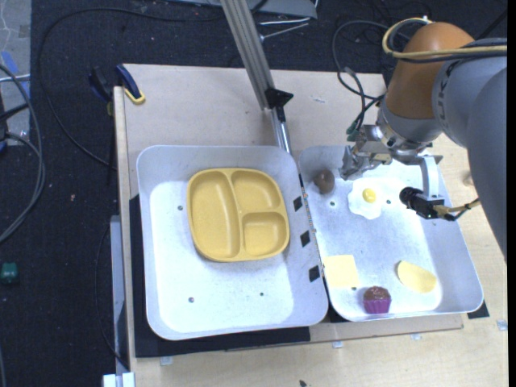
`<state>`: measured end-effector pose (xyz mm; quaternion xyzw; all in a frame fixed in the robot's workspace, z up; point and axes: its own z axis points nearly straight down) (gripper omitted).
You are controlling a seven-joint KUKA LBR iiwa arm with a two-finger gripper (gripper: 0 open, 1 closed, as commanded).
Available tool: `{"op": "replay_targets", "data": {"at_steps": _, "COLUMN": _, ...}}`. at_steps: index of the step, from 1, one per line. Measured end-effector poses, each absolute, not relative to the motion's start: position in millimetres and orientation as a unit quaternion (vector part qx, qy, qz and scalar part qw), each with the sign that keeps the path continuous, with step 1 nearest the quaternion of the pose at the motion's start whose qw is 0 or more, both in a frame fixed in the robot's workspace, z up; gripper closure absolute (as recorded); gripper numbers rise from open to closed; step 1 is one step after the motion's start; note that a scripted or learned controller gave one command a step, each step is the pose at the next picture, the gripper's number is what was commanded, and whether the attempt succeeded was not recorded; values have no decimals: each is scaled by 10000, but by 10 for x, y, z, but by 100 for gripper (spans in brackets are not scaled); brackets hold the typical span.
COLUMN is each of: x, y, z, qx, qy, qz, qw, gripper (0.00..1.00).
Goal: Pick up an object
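Dark floor strewn with cables framed the bench, where two white bins sat side by side. At centre left, the left bin (161, 297) carried a yellow divided tray (238, 214). Right of it, the right bin (455, 252) held a brown lump (323, 181), fried egg (367, 201), yellow square (340, 270), purple cupcake (376, 299) and yellow slice (416, 277). Your gripper (352, 165) hung at upper right between lump and egg; its opening could not be told. You had best take the egg, keeping off the bin's upper rim.
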<state>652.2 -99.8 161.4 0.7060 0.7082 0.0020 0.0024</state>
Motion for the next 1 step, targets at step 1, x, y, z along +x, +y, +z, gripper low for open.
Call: {"op": "replay_targets", "data": {"at_steps": 1, "x": 6517, "y": -998, "z": 2043, "qx": 7063, "qy": 7080, "qz": 16, "qw": 20, "gripper": 100}}
